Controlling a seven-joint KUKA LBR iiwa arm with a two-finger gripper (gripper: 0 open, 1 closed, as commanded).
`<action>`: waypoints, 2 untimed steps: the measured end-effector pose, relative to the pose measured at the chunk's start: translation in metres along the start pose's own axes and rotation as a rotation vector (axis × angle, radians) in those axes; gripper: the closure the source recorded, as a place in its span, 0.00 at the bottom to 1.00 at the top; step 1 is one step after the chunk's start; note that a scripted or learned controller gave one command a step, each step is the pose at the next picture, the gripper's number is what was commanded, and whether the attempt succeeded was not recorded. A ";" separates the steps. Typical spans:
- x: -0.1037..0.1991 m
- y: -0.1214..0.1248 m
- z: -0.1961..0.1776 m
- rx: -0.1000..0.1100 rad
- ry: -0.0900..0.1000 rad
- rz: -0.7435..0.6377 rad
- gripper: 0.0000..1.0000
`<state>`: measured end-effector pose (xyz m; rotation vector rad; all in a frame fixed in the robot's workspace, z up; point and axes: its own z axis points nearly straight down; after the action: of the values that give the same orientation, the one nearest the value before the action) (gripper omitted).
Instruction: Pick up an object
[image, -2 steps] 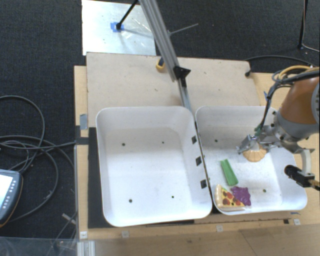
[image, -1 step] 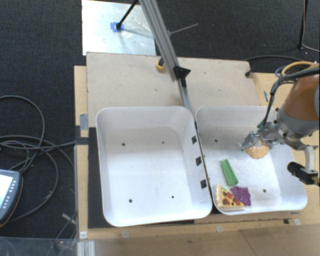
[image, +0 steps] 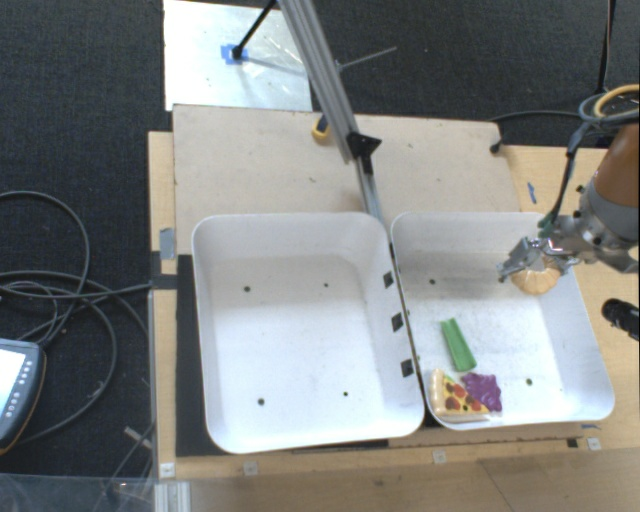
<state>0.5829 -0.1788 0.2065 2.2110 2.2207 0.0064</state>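
Readable text: none on the bins (image: 300, 232), the counter (image: 250, 160) or the toys.
Handheld screen (image: 12, 385) at left edge: lit, too small to read.

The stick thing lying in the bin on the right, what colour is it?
Green. The stick shows best in the camera view, lying in the right bin.

2 smooth white plastic bins (image: 300, 240) look matt; the flat pale wooden bench board (image: 260, 160) looks rough-ish, unvarnished.
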 end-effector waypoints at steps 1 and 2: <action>-0.001 0.002 -0.041 0.003 0.001 -0.001 1.00; 0.061 -0.002 -0.042 0.007 0.005 -0.007 1.00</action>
<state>0.5805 -0.1176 0.2483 2.2097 2.2340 0.0038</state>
